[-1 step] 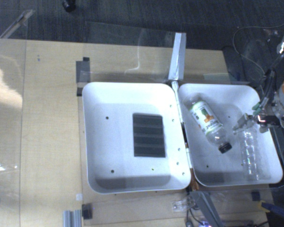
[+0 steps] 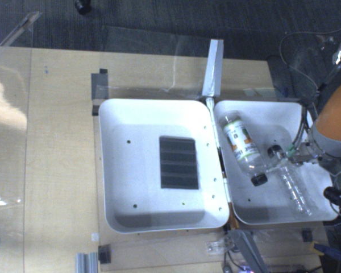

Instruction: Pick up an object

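Bottle (image 2: 240, 143) lies in the right bin (image 2: 261, 218), near its left wall. My gripper (image 2: 281, 162) hovers beside it, transparent fingers apart, nothing between. I should centre over the bottle's body before closing.

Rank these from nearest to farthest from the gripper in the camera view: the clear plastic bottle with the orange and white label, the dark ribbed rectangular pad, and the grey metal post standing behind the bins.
Measured from the gripper:
1. Clear plastic bottle with the orange and white label, right bin, just to the view's left.
2. Grey metal post, behind the bins' junction.
3. Dark ribbed rectangular pad, left bin's middle.
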### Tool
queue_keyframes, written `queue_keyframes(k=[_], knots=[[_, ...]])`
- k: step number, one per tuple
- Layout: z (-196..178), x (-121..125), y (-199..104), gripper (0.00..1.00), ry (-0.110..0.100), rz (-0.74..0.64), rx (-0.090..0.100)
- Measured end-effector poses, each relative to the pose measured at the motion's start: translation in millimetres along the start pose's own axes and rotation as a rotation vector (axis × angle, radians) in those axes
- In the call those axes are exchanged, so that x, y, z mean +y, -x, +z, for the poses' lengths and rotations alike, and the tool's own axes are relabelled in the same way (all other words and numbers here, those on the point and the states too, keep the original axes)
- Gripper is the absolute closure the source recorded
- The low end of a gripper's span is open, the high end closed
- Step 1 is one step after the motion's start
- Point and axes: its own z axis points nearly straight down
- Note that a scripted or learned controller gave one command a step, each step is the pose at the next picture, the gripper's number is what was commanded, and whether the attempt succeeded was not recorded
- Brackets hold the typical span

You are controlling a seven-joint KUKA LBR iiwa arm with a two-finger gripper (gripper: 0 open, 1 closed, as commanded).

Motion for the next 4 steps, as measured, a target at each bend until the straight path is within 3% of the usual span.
queue_keyframes(k=[1, 2, 3, 4], knots=[[37.1, 52.7, 3.6, 0.00, 0.004, 0.097, -0.001], [38.2, 110.9, -24.2, 0.00, 0.002, 0.066, 0.000], [36.6, 136.9, 15.5, 0.00, -0.020, -0.546, 0.012], [22.2, 143.6, 15.1, 1.00, 0.006, -0.550, -0.007]])
